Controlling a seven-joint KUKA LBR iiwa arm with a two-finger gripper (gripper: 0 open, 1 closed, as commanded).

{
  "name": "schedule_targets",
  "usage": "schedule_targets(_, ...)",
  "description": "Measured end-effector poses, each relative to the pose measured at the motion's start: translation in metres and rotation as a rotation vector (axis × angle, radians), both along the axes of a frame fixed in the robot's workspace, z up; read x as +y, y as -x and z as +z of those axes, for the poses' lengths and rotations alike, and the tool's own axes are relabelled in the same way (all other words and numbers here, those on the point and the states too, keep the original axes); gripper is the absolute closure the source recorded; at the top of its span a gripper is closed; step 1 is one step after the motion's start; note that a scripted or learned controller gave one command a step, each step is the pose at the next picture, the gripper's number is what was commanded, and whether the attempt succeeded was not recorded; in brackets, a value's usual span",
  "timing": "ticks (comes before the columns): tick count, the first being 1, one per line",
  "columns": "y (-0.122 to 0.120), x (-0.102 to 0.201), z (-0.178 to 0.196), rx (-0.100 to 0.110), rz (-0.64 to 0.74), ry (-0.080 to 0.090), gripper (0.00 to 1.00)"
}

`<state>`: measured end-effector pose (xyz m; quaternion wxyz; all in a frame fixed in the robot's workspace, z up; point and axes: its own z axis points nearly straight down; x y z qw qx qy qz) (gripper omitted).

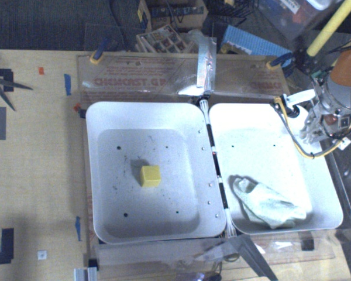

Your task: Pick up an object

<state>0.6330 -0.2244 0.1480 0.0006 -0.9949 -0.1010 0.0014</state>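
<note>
A small yellow block [151, 175] lies near the middle of the left white bin [105, 122]. A crumpled white cloth-like object [268, 204] rests in the near part of the right white bin [251, 127]. My gripper [313, 126] hangs over the right rim of the right bin, above and to the right of the cloth and far from the yellow block. A yellow cable loops below it. Nothing shows as held in it.
A raised divider [213, 157] runs between the two bins. Cardboard and clear plastic sheeting [146, 78] lie behind the bins. The wooden bench [35, 157] stretches to the left, with a few small tools and marks on it.
</note>
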Motion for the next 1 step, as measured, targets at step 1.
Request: schedule_targets(1,0.0048,0.0034,-0.0302,0.003,0.003,-0.002,1.00)
